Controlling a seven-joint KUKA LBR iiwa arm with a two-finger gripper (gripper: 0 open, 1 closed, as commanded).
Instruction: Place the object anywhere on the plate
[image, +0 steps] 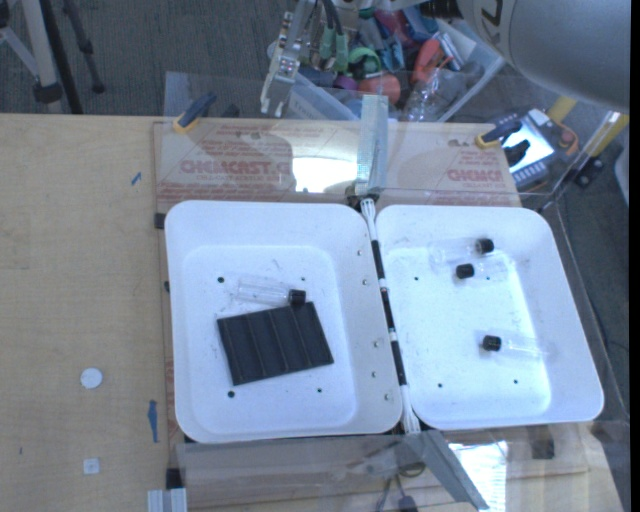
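Nearest on the wooden bench, a small white disc lies well to the left of the two white bins. In the left bin a dark ribbed plate lies flat and slightly turned on the floor. Just beyond its far edge a clear vial lies on its side, its black cap at the plate's far rim; the vial's body is off the plate, on the white floor. In the right bin there are three more clear vials with black caps. One vial lies toward the near right. Two lie close together farther back, their glass hard to make out against the white. Beyond the bins a clear sheet with red lettering covers the bench, with a clear tub of coloured clutter behind it. At the far right corner a blurred grey part of the arm hangs well above and away from both bins. From this, whether the pincer is open or closed cannot be told, nor that it holds or touches anything.
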